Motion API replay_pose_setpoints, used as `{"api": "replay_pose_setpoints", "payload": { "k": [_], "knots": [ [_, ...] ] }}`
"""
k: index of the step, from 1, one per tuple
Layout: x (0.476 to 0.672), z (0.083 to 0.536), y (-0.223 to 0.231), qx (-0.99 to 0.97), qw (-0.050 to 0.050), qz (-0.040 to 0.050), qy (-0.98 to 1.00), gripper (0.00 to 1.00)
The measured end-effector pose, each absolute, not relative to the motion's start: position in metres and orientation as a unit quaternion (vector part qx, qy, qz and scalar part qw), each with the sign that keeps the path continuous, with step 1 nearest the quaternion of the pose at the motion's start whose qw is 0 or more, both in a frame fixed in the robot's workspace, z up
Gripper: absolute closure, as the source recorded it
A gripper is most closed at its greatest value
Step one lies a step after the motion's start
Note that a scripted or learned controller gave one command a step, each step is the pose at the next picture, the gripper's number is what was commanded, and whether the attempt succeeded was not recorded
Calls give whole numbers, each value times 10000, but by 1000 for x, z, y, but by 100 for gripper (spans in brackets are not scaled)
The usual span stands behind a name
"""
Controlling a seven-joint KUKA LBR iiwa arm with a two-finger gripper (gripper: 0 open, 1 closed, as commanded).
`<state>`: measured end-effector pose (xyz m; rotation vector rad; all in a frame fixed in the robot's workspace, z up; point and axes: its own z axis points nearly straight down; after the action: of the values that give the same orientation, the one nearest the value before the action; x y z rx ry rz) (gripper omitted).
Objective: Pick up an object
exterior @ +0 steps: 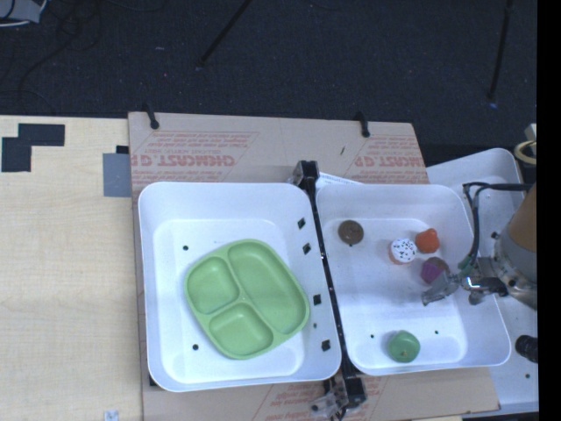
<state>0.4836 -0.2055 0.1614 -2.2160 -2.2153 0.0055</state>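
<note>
We spotted the gripper [449, 289] low at the right bin's [491, 349] edge, apparently going for the purple object [433, 270] just beside it, though honestly we couldn't tell its state.

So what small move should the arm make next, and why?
Probably ease the gripper a little toward the purple object and settle over it: that object lies right beside the gripper, nearer than the green one, and nothing is seen between the fingers.

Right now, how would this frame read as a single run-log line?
gripper: right bin, beside purple object, nothing visibly held | left bin: green three-compartment plate | stage: pick not done
</note>
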Motion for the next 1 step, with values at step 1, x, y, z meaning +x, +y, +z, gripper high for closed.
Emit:
{"api": "replay_pose_setpoints", "payload": {
  "k": [1],
  "knots": [
    [481,118,-201,-7070,37,13,-7072,0]
  ]
}}
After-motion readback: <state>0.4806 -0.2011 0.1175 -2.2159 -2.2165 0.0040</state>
